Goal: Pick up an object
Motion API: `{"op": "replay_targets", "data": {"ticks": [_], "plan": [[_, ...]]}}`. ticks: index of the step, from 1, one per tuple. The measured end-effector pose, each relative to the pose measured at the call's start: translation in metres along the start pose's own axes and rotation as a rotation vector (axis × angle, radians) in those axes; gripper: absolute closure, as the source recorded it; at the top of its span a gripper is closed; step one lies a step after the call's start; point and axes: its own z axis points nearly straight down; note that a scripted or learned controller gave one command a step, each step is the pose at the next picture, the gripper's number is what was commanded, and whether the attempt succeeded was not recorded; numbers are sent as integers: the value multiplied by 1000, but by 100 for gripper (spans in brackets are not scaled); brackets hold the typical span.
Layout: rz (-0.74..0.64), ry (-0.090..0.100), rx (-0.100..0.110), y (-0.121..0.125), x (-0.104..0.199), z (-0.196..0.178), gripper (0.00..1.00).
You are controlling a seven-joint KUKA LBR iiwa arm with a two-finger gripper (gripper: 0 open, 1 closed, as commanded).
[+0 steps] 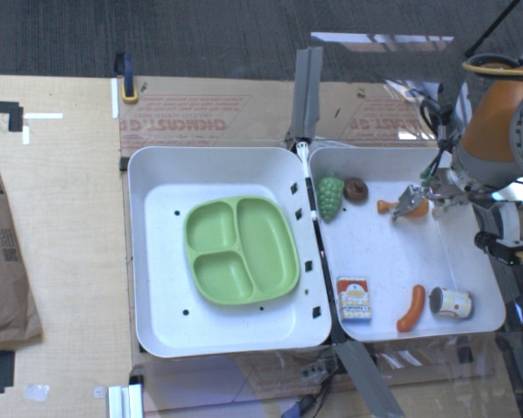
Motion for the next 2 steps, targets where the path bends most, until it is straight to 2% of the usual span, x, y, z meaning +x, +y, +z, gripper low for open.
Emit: {"op": "replay_targets", "data": {"ticks": [1,2], "plan": [[-300,3,-3,35,-13,0,0],[-301,1,-1,35,-14,-7,100]]}}
